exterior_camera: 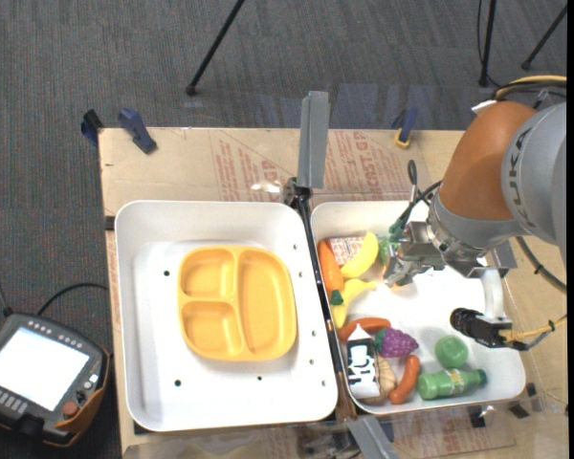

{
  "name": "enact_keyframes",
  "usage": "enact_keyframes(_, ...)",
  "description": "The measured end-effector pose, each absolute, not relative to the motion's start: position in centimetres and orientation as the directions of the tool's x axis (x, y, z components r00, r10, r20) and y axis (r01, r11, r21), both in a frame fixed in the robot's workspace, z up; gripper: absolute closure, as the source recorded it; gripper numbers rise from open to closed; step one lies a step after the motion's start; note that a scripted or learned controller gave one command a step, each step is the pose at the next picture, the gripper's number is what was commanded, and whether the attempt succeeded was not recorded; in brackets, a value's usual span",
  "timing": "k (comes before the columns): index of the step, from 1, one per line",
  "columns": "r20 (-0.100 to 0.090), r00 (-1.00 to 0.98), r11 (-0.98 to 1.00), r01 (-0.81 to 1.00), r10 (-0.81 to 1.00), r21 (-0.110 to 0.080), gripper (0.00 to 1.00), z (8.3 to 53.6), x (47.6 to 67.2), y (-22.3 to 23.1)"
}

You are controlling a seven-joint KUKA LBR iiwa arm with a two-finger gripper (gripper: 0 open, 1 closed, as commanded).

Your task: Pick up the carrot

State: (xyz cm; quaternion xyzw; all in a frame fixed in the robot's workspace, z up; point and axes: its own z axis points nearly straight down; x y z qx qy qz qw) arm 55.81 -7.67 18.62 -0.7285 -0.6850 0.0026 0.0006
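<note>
- Reaching in from the right, the grey arm [517,180] with its orange band hangs over the far part of the right bin [502,347]; the gripper [400,268] sits low above the bin's far-left area, just right of the yellow banana.
- Whether the pincer is wide or narrow I cannot tell; nothing is seen between its tips.
- The carrot [331,268] lies along the left wall of the right bin, lengthwise from far to near, beside a small pink-and-white packet [346,250] and touching the banana [362,256]; it lies left of the gripper, apart from it.
- Nearer in the same bin lie a red pepper-like piece [364,327], purple grapes [397,342], a black-and-white carton [362,366], a red sausage [407,379], a green bottle [450,382] on its side and a round green item [451,350].
- The left bin [139,352] holds a yellow divided plate [237,302], lying flat in its middle.
- Both bins rest on a cardboard sheet [201,165]; a teach pendant [38,376] lies on the carpet at the near left.
</note>
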Motion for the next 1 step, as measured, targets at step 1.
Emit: enact_keyframes(1, -0.003, 0.372, -0.372, 0.928, 0.928, -0.012, 1.00, 10.01, 54.74, -7.85)
